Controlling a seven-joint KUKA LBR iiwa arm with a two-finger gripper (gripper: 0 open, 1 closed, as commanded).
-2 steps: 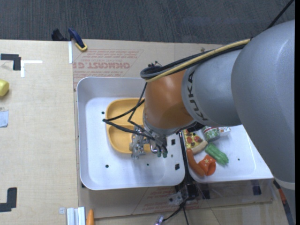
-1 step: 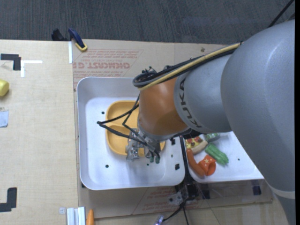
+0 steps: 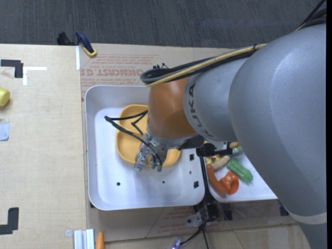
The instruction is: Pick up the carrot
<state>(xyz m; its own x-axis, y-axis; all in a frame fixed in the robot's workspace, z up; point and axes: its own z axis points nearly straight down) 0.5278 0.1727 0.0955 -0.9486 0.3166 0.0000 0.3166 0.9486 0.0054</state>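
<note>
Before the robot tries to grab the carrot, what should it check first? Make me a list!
1. Carrot spotted: ok. An orange carrot lies in the right bin.
2. Tool over the carrot: not ok. The tool is in the left bin, at the edge of the yellow bowl.
3. Tool free of any load: cannot tell; too blurry.
4. Room around the carrot: not ok. A red pepper and a green vegetable crowd against it.
5. Whole carrot showing: not ok. The arm covers much of the right bin.
</note>
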